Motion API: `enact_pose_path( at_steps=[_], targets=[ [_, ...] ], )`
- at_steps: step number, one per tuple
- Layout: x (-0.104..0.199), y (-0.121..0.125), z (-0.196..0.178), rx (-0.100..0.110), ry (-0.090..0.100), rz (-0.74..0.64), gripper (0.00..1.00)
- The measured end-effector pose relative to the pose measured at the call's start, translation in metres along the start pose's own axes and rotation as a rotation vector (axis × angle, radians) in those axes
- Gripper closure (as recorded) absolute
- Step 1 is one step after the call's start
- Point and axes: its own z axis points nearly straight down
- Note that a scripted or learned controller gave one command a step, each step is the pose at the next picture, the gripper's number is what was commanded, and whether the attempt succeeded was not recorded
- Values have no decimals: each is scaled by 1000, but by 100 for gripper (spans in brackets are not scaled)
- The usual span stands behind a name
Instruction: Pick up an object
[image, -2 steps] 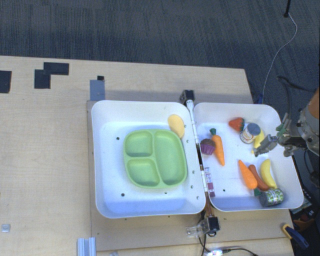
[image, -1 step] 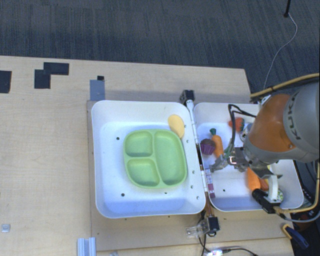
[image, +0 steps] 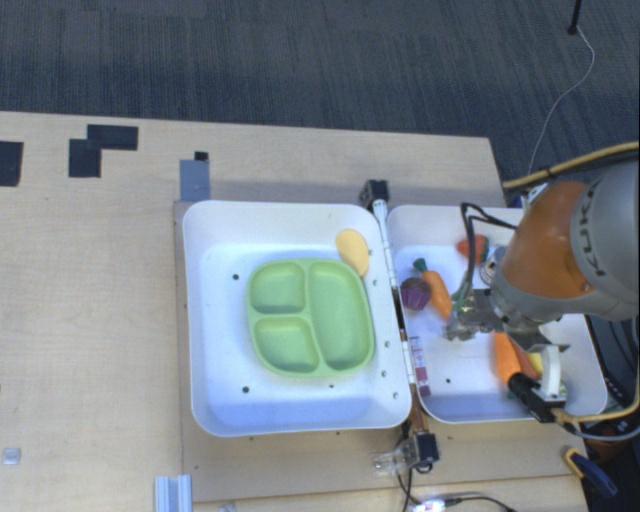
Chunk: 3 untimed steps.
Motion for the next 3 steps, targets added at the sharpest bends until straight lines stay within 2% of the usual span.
enact_pose_path(
  at_steps=[1,2,3],
  targets=[
    [0,0,0,0,0,0,0],
    [1,1,-11,-3,1,-3,100],
    [1,1,-10,-2,1,-3,0]
  ],
)
